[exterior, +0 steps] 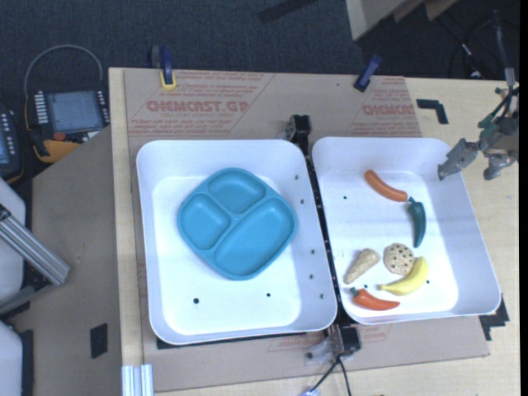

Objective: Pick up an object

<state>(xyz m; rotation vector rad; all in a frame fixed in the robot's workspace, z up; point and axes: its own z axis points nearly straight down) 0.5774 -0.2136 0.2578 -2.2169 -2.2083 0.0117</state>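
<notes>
main risk: the pick misses or grabs two things at once, bc the items in the right bin (470, 221) sit bunched at its near end, w/ cookie (399, 258), banana (410, 279), beige bread-like piece (361, 265) and red pepper (375, 300) touching or just beside each other. fingers coming down there could nudge a neighbour or pinch nothing. items are small and rounded, so i judge they could roll or slip out of a shallow grip. the sausage (386, 186) and green pepper (417, 219) lie more apart, prob the easier targets.

left to right: left bin (157, 246) holds a blue divided plate (237, 222), its 3 compartments bare. right bin holds the six food items, none lifted yet. gripper (477, 157) hovers at the far right rim of the right bin, well apart from every item. it looks open w/ nothing between the fingers, though it's small and partly cut off by the frame edge, so not certain.
</notes>
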